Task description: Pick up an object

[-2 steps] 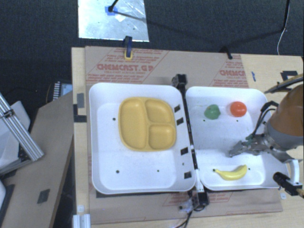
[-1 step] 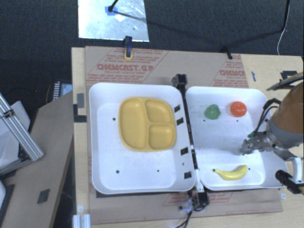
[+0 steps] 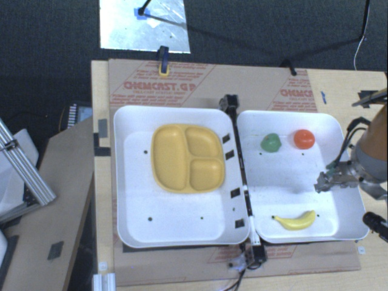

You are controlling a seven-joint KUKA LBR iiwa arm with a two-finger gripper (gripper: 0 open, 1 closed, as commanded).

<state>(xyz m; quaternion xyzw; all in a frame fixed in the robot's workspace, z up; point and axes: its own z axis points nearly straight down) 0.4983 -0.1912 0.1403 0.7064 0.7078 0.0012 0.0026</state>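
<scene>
Gripper (image 3: 320, 187) is hanging over the right bin (image 3: 321, 123) at its three o'clock side; I cannot tell its state. Banana (image 3: 295, 220) is lying at six o'clock.

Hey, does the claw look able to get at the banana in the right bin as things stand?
Probably yes. The claw hovers over the right bin, just above and right of the banana, which lies alone near the front wall. The green ball and orange ball sit well behind.

Dark carpet floor (image 3: 48, 29), shiny foil sheet (image 3: 144, 17) (taped down), brown cardboard-topped bench (image 3: 182, 80), aluminium frame rail (image 3: 24, 168)
</scene>
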